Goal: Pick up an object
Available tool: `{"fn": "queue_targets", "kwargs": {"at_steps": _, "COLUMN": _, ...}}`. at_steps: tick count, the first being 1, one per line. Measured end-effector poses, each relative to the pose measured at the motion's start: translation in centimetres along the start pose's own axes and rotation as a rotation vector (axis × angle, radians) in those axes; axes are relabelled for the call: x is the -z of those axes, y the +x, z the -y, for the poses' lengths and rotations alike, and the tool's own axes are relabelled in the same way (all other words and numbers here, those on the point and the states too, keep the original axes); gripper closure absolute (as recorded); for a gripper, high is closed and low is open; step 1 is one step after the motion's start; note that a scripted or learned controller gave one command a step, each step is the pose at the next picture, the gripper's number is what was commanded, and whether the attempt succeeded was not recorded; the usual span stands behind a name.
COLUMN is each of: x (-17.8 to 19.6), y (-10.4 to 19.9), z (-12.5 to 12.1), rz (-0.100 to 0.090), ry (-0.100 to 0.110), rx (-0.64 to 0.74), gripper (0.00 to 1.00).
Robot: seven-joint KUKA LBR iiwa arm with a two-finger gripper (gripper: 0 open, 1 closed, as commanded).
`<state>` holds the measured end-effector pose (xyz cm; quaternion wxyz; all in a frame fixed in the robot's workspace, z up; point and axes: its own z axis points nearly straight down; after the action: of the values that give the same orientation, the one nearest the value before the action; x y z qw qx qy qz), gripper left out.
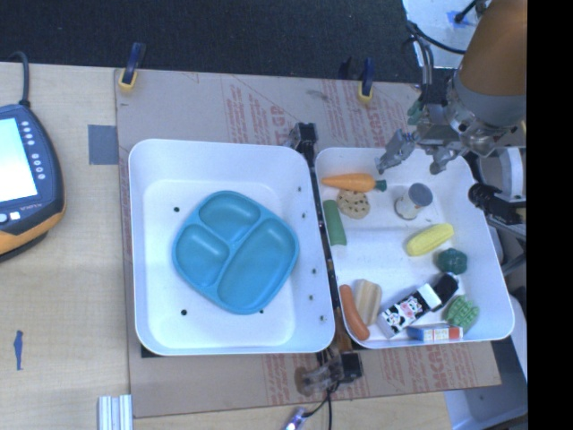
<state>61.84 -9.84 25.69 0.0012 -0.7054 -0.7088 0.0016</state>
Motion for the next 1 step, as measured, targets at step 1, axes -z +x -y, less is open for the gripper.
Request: {"fn": "queue_targets", "kwargs": {"at_steps": 1, "x": -6.56, "y": 1.51, "z": -3.77, "rz": 0.002, "ry": 0.002, "rx": 0.001, "gripper": 0.00}}
